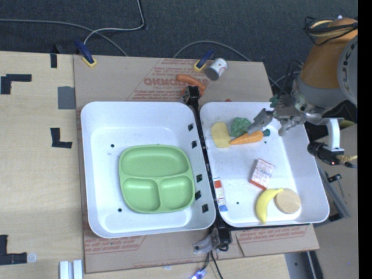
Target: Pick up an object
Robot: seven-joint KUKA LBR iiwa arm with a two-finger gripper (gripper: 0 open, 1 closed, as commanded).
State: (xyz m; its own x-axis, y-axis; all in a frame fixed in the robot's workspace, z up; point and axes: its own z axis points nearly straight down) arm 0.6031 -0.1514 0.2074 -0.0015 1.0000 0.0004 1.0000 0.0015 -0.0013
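Sitting in left shallow white bin: green three-compartment plastic tray, flat, centred. Moving right into right shallow white bin: pale yellow rounded piece at upper left, touching green leafy toy and orange toy carrot lying across. Mid-bin, small red-and-white box, tilted. Near front rim, yellow toy banana touching round tan disc. Two-finger gripper hangs over upper right corner, fingers spread, nothing between them; carrot tip just beside left finger. Grey arm with orange band at far right.

We're seeing the claw hovering open over the right bin, right beside the carrot.
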